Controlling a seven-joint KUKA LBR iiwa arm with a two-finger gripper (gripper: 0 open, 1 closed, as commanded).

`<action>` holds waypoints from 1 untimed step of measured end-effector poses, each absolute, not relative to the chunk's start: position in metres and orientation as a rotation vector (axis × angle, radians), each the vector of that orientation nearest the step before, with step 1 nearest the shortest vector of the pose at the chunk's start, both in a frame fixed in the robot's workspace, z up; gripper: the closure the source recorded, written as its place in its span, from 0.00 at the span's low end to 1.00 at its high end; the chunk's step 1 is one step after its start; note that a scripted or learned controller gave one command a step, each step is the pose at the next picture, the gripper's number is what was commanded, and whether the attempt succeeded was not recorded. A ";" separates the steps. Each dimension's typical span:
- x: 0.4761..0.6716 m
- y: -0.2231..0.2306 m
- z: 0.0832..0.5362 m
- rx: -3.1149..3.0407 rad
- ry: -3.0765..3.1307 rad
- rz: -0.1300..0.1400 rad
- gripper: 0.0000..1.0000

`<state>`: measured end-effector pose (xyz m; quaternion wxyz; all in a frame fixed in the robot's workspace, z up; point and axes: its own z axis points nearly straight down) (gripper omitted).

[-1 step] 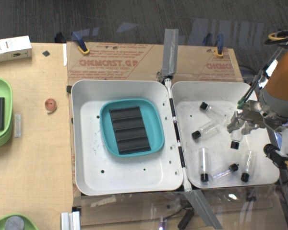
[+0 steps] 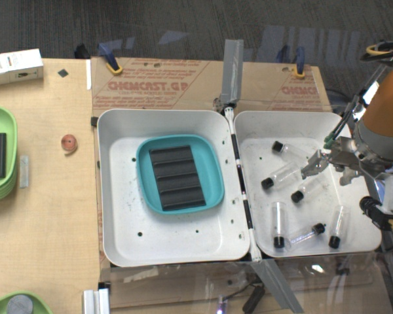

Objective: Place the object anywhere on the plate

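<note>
The gripper [image 2: 316, 164] hangs over the right bin [image 2: 354, 244], its metal fingers reaching toward the bin's middle; whether they are spread or pressed together cannot be told, and nothing shows clearly between them. Just below the fingertips, still in the right bin, lie several clear vials with black caps: one vial [image 2: 279, 175] almost under the tips, a second vial [image 2: 279, 148] nearer the bin's far wall, others scattered toward its near wall. The teal plate [image 2: 144, 175], bearing a dark ribbed insert [image 2: 177, 178], sits in the left bin [image 2: 118, 241], just beside the right bin and apart from the vials. Cardboard [image 2: 150, 80] lies behind both bins. Well left of the right bin, on the wooden bench [image 2: 46, 241], rest a green tray [image 2: 6, 126] and a small pink knob [image 2: 68, 142].
</note>
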<state>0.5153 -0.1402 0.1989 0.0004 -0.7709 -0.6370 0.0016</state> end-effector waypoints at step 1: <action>0.537 -0.191 0.219 -2.405 -2.020 0.005 0.00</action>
